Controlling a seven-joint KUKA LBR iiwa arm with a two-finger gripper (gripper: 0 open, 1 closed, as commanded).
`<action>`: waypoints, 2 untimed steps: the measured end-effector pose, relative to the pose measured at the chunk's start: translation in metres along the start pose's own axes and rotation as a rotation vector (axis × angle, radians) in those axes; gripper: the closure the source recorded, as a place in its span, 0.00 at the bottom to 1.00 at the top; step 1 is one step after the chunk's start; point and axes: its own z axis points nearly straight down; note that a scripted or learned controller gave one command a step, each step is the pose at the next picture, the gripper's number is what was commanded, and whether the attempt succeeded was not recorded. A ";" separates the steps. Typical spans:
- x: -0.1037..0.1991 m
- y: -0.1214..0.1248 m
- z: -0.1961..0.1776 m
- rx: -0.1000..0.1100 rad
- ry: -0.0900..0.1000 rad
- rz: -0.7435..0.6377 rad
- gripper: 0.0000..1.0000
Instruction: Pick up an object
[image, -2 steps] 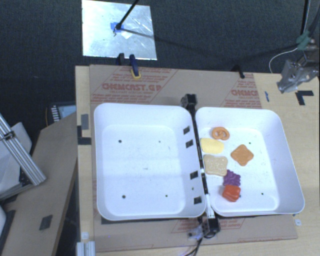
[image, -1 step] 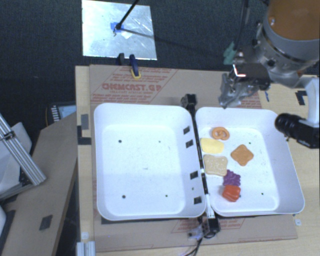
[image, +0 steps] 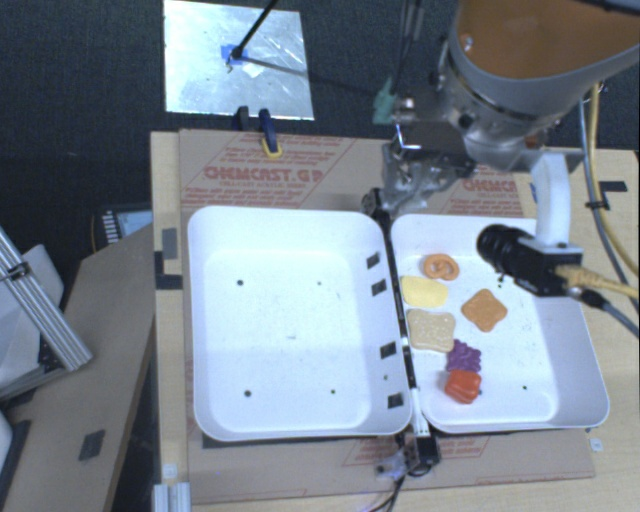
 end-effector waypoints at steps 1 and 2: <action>0.076 0.049 0.016 -0.003 0.000 0.000 1.00; 0.074 0.048 0.006 -0.001 0.000 0.003 1.00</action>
